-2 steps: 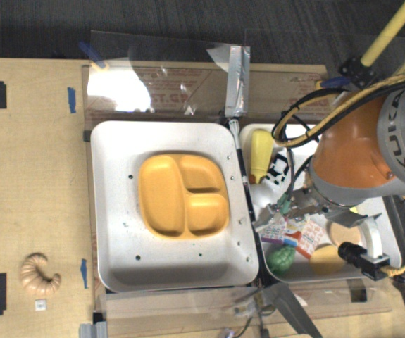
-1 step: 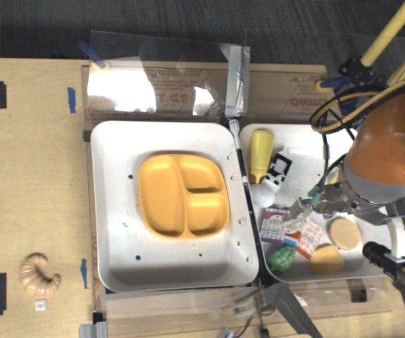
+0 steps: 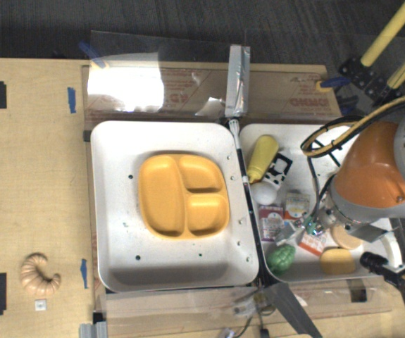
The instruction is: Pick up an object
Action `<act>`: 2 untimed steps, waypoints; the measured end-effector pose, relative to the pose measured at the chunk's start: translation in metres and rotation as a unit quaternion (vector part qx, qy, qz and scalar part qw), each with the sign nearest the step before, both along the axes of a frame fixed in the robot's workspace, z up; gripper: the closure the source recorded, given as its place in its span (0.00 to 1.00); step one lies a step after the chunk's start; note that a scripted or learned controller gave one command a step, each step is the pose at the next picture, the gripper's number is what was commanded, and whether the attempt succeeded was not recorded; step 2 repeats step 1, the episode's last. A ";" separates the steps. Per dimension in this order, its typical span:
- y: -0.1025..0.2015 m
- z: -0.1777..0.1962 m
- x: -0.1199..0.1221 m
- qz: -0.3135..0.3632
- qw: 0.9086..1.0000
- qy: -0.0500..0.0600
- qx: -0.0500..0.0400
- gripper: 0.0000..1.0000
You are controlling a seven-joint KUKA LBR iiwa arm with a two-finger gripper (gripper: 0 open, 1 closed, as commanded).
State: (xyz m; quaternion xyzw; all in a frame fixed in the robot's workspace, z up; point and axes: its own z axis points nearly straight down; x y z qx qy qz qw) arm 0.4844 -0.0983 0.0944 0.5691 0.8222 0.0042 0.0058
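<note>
Nothing has been lifted yet, as far as the view shows: every candidate object lies in the right bin (image 3: pixel 343 277), and the pick itself is still to do. Taking the yellow mustard bottle (image 3: pixel 262 155) as the landmark, a white ball (image 3: pixel 263 193) sits just below it, a black-and-white patterned piece (image 3: pixel 280 169) touches its right side, a small printed packet (image 3: pixel 272 222) lies further below, and a green toy (image 3: pixel 282 258) and a yellow block (image 3: pixel 338 260) rest well below it near the bin's front wall. The left bin (image 3: pixel 110 189), left of the bottle, holds a yellow divided tray (image 3: pixel 184 194). The arm (image 3: pixel 375 171) leans in over the right bin, right of the bottle, orange band uppermost, wrist pointing down toward the clutter. The end effector (image 3: pixel 320 225) is hidden under the wrist, so I cannot tell its state.
</note>
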 end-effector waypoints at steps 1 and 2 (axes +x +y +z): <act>-0.001 0.012 0.004 -0.001 1.000 -0.008 -0.003 1.00; -0.001 0.012 0.004 -0.001 1.000 -0.008 -0.003 1.00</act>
